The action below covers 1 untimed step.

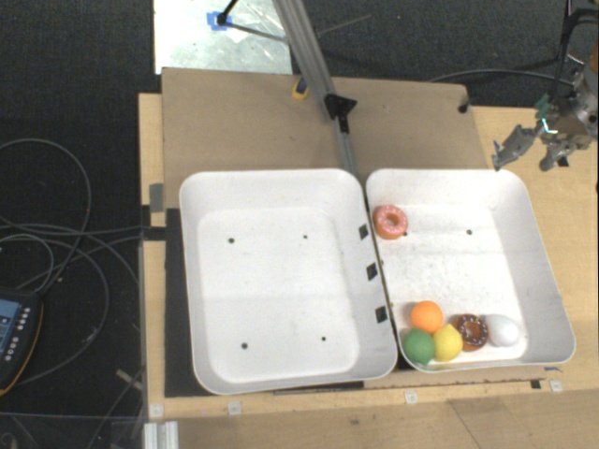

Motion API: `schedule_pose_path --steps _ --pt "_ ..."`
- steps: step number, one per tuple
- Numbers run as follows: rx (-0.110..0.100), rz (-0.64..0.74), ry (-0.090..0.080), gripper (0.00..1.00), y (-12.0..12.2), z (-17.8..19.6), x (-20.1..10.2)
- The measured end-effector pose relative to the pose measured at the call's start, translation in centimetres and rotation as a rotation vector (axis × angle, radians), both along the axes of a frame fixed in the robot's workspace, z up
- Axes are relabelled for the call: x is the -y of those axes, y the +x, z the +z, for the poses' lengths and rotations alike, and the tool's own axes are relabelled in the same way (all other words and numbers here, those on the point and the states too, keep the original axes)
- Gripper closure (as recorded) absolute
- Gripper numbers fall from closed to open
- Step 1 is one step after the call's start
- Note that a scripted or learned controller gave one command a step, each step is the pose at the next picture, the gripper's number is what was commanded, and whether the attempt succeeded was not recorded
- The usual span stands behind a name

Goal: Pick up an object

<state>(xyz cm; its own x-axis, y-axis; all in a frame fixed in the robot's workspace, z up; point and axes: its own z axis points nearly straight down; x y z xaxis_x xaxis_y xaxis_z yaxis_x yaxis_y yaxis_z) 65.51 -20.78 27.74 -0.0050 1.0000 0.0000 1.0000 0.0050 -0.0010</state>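
Observation:
The right white bin (pixel 524 251) holds a pink frosted donut (pixel 390 221) near its left wall. Along its front edge sit an orange ball (pixel 427 315), a green ball (pixel 418 346), a yellow lemon (pixel 448 342), a chocolate donut (pixel 470 331) and a white egg (pixel 504 330), clustered together. My gripper (pixel 530 154) hangs above the bench beyond the right bin's far right corner, fingers spread open with nothing between them, well apart from every object.
The left white bin (pixel 271 279) lies beside the right one, joined by black clips (pixel 372 270). A slanted metal pole (pixel 309 40) crosses the brown board at the back. Cables (pixel 56 251) and a pendant (pixel 14 330) lie on the floor at left.

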Motion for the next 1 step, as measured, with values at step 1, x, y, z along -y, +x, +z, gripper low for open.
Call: schedule_pose_path --steps 1 --pt "0.003 0.002 -0.001 0.0 0.07 0.25 -0.04"
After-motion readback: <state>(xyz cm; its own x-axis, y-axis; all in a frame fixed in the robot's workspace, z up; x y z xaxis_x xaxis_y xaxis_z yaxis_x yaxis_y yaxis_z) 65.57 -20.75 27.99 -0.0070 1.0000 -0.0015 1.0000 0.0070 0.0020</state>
